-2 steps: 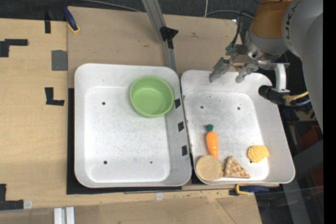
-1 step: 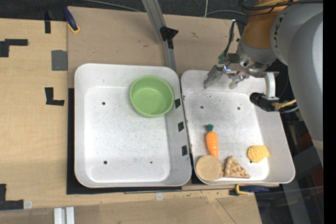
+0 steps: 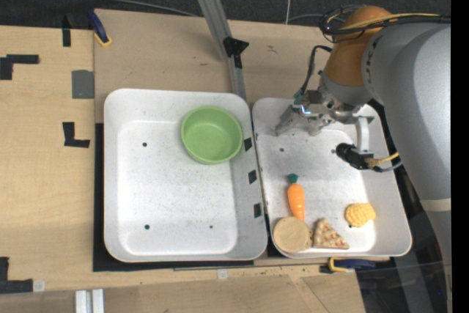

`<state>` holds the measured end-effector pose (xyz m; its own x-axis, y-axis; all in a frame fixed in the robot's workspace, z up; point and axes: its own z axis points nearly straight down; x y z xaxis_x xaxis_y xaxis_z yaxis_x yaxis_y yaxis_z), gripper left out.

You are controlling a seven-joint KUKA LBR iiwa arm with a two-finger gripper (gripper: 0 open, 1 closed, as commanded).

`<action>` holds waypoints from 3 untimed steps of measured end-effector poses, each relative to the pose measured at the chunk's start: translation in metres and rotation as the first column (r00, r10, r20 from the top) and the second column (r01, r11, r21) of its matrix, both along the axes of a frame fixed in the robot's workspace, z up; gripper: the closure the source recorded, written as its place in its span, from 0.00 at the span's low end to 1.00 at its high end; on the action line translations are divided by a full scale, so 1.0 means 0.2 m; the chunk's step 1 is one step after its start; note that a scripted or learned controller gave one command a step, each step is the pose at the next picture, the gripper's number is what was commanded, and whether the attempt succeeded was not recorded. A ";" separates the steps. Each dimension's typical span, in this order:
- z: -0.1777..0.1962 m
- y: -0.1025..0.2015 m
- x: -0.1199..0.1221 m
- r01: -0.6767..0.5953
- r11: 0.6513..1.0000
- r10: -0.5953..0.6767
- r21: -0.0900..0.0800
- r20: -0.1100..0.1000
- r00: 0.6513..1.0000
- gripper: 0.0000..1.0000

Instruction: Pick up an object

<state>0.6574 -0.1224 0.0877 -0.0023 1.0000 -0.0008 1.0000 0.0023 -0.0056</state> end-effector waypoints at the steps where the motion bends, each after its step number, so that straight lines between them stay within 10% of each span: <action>1: 0.07 0.00 0.01 -0.001 1.000 0.001 0.000 0.004 1.000 1.00; 3: 0.57 0.02 0.05 0.001 1.000 -0.001 0.000 0.011 1.000 1.00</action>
